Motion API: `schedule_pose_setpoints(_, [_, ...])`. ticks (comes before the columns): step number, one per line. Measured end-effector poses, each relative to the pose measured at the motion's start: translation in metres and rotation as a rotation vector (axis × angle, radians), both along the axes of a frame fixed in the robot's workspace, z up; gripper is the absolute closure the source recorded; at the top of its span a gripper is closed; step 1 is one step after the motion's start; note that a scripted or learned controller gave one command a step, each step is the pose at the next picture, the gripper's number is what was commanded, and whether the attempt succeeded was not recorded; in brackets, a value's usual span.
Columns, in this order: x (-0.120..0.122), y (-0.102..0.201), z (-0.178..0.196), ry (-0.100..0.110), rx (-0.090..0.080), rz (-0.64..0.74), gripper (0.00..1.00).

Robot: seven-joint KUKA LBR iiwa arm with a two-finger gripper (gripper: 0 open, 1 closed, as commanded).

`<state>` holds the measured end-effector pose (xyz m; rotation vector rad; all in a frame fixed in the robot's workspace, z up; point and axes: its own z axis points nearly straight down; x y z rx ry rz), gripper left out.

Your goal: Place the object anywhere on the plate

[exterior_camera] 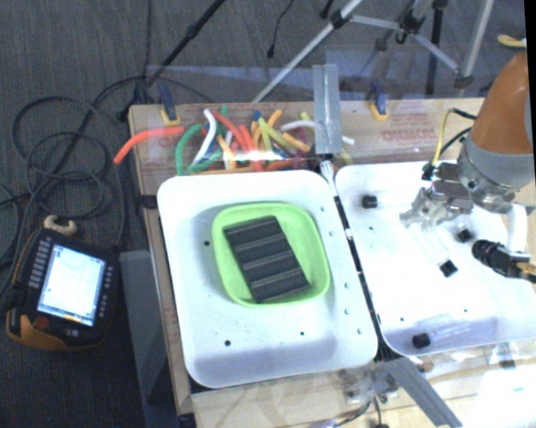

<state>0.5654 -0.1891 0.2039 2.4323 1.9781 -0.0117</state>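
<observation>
Block [267, 259]: dark, ridged, rectangular, lying flat on the plate [224, 228], its long side running back to front and turned a little off square. It covers most of the plate's middle, and green rim shows on all sides. Plate: green, rounded square, in the left bin [196, 342], nearer that bin's back edge than its front, roughly centred left to right. Gripper [418, 213]: over the right bin [522, 314], in its back half, well apart from block and plate, with the wall between the bins lying in between. Whether it is spread or closed cannot be told from this view. Arm [504, 123]: enters over the right bin's back right corner, orange band uppermost, grey wrist below it, wrist angled down and toward the left so the gripper points into the bin's middle. Right bin floor carries four small black pieces: one near the back left corner [369, 201], one just beside the gripper on its front side [463, 234], one about mid-floor [448, 267], one close to the front edge [420, 340]. Behind the left bin's back edge, a tangle of coloured tubes [235, 139] on the bench. Left of the bench, on the floor, a pendant [65, 289] with a lit screen.
</observation>
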Motion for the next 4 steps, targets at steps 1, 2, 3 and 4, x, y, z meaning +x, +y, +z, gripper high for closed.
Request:
schedule_pose_setpoints(1, [0.000, 0.000, 0.000, 0.000, 0.000, 0.000, 0.00])
schedule_pose_setpoints(2, [-0.056, -0.028, 0.053, -0.001, 0.007, -0.126, 0.00])
schedule_pose_setpoints(3, [-0.080, -0.025, 0.145, -0.005, 0.005, -0.232, 0.00])
schedule_pose_setpoints(4, [-0.080, -0.026, 0.120, -0.004, 0.004, -0.318, 0.00])
